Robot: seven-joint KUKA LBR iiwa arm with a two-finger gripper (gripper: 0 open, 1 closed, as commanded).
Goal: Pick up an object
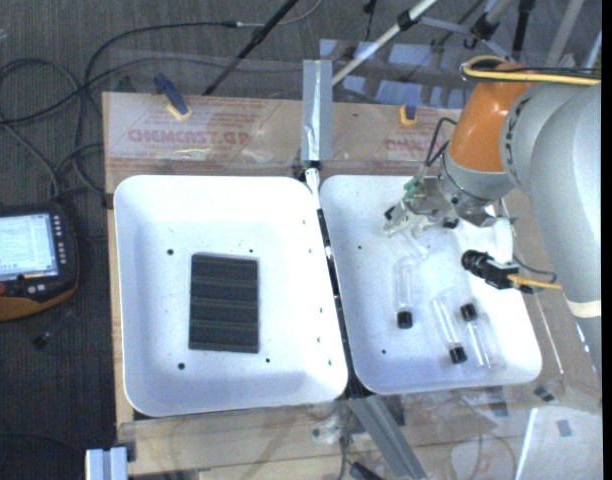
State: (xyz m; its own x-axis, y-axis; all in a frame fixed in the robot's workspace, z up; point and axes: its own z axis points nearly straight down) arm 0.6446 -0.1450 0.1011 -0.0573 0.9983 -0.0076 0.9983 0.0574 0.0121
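Pincer [414, 211] above right bin [366, 353], near clear vials [404, 286]; finger spread impossible to tell.

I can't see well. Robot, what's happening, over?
Gripper low over right bin. Clear tubes lying below, not held. Black pad in left bin. Nothing blocking.

The grey arm [561, 183] reaches in from the right, its orange band [483, 138] just above the wrist. Below and left of that band hangs the gripper [411, 213], pointing down and leftward, its fingertips blurred.
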